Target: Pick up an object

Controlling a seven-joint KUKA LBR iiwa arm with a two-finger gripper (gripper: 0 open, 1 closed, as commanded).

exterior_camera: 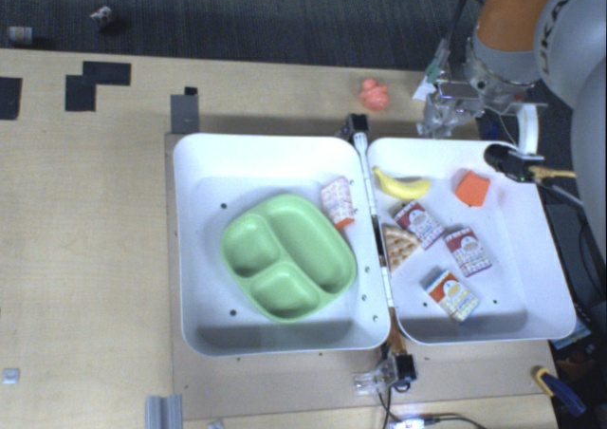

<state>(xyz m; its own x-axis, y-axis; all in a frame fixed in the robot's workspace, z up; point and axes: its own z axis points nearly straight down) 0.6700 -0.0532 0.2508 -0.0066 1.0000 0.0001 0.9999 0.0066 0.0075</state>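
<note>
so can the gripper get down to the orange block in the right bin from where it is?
Probably yes. The gripper sits above the right bin's far rim, and the orange block lies close by with bare floor around it; the banana and the packets lie apart from it.

Wooden bench [85, 228] bears two white bins [204, 323] and a pink toy [375, 94].

Pretty evenly lit from overhead, bright but soft. Slight glare off the white bins [285, 147], nearly blown out along the rims. Faint grey shadows pooling along the near walls inside both bins and under the green tray [287, 256]. Low-res and a bit mushy overall, labels on the small packets [468, 251] unreadable. Dark and noisy up top beyond the desk [85, 256].
</note>
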